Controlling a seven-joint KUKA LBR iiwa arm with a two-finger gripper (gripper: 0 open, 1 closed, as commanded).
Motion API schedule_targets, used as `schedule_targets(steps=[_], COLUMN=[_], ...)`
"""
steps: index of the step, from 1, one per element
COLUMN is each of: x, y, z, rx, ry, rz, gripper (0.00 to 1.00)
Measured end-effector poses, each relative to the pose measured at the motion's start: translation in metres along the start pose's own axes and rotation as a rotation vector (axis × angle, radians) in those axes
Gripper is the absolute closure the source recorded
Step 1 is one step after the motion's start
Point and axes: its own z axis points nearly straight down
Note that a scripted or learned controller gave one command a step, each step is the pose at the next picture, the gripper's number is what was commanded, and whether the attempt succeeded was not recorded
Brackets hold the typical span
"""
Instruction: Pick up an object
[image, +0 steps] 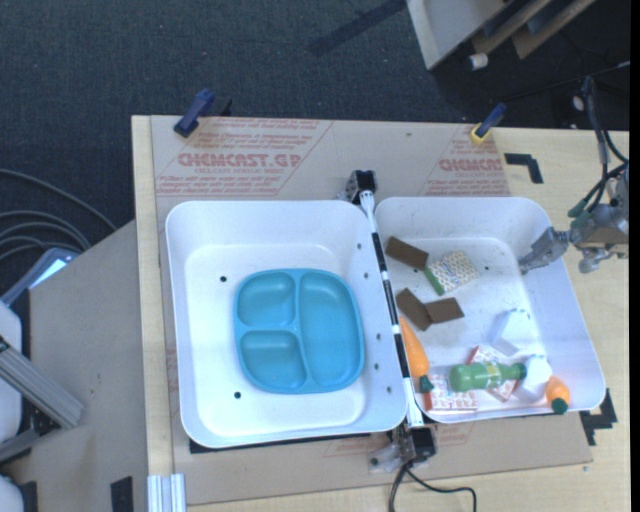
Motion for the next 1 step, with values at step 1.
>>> schedule_targets(steps=[1], x=[0.0764], y=[0.0353], z=[0.1402], rx=[0.003], ry=[0.002], rz=[-0.001], gripper=[0.0])
